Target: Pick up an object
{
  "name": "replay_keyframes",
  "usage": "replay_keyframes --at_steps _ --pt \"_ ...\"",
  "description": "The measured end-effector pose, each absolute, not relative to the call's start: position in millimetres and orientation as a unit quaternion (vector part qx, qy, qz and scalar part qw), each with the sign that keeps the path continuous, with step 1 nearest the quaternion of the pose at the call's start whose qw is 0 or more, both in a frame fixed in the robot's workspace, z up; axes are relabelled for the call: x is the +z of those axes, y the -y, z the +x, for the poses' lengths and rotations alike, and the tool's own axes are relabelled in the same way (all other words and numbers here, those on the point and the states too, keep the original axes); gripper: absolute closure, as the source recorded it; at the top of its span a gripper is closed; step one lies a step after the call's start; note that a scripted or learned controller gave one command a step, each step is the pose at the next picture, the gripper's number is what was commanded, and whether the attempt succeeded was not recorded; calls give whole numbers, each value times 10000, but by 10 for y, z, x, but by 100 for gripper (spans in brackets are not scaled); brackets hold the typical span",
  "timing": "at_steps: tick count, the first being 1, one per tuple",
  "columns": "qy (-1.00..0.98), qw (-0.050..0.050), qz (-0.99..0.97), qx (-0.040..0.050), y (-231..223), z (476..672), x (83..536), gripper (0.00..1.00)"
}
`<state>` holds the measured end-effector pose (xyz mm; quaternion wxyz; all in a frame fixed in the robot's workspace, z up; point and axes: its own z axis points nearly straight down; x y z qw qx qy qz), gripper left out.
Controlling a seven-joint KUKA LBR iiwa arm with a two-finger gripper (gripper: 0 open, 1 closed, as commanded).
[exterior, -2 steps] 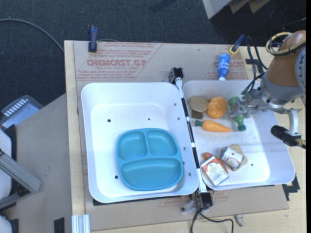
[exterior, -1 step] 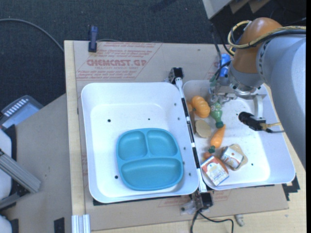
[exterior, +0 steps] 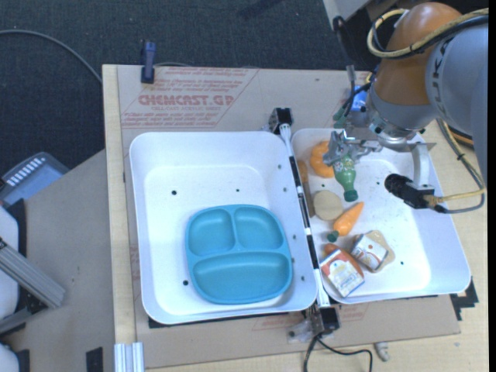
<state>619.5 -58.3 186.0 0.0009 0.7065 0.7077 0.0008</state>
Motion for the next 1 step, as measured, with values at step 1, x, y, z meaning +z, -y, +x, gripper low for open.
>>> replay_keyframes --at_steps 1 --pt "-7075 -10 7067 -1 245 5469 2407 100"
